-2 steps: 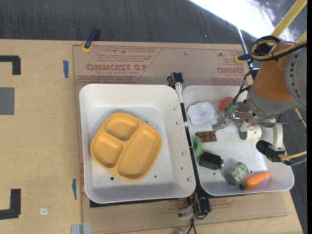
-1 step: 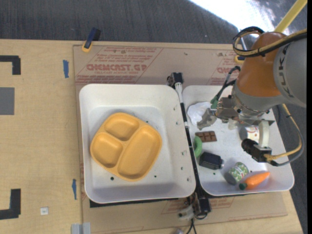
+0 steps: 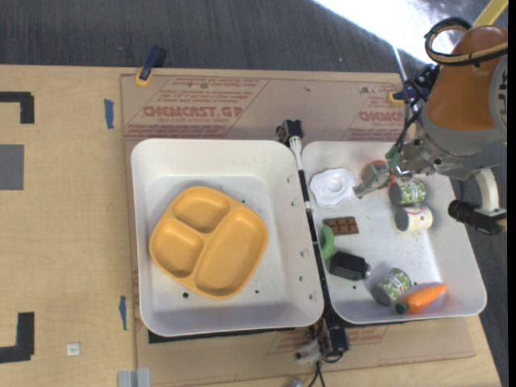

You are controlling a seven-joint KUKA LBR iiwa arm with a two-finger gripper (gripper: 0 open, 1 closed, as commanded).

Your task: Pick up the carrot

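The carrot (image 3: 425,297), orange with a green top end, lies in the near right corner of the right bin (image 3: 459,252). It rests against a green-and-white can (image 3: 392,284) on its left. My gripper (image 3: 372,181) hangs low over the far middle of the same bin, just right of a white cup-like object (image 3: 332,185). It is well away from the carrot, toward the far side of the bin. A small reddish thing (image 3: 376,168) shows right by the gripper; whether it is held I cannot make out.
The right bin also holds a chocolate bar (image 3: 345,226), a green item (image 3: 327,242), a black object (image 3: 348,265), a green can (image 3: 413,192) and a pale cylinder (image 3: 414,218). A yellow divided plate (image 3: 210,240) lies in the left bin (image 3: 153,176).
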